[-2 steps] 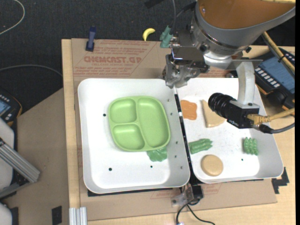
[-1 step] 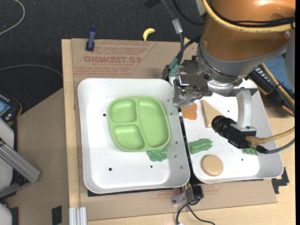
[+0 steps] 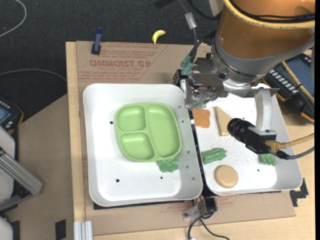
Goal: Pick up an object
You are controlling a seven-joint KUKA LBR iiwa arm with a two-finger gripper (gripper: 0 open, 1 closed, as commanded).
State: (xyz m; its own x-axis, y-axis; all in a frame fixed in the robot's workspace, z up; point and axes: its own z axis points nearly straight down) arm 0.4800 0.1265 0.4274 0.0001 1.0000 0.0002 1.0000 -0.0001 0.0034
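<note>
My gripper [image 3: 196, 100] hangs over the far left corner of the right bin [image 3: 282, 176], just above an orange square piece [image 3: 202, 118]. Beside that piece lies a tan wedge [image 3: 221, 121]. Nearer the front of this bin are a green leafy piece [image 3: 214, 155], a round tan disc [image 3: 226, 176] and a small green piece [image 3: 267, 159]. In the left bin [image 3: 97, 134] a green divided plate [image 3: 148, 131] lies flat, with another green leafy piece [image 3: 168, 165] tucked at its front edge. I see nothing held by the gripper.
A black cylinder on a cable [image 3: 247, 134] and a white bracket [image 3: 263, 111] hang off the arm over the right bin. On the cardboard behind the bins lie a blue clip [image 3: 96, 41] and a yellow banana-shaped toy [image 3: 158, 35].
</note>
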